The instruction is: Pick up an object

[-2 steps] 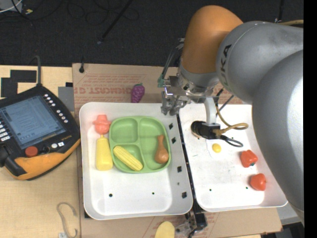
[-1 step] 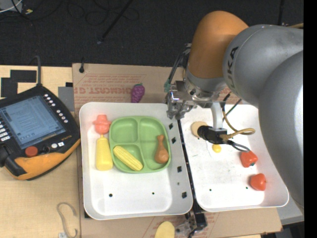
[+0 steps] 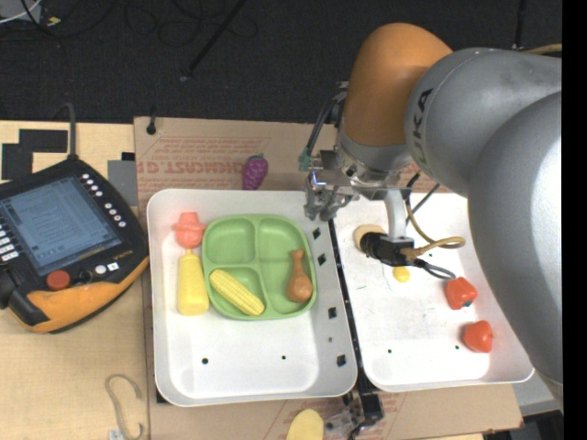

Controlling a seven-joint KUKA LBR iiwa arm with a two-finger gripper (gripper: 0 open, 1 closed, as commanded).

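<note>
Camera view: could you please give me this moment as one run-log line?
end effector: over divider between bins, no object seen held | left bin: green plate with corn, drumstick | right bin: two red pieces

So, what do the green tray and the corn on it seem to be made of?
Green tray: likely moulded plastic, smooth with a slight sheen, uniform colour. Corn: probably toy plastic or rubber; even yellow, soft gloss; which one, the view cannot tell.
</note>
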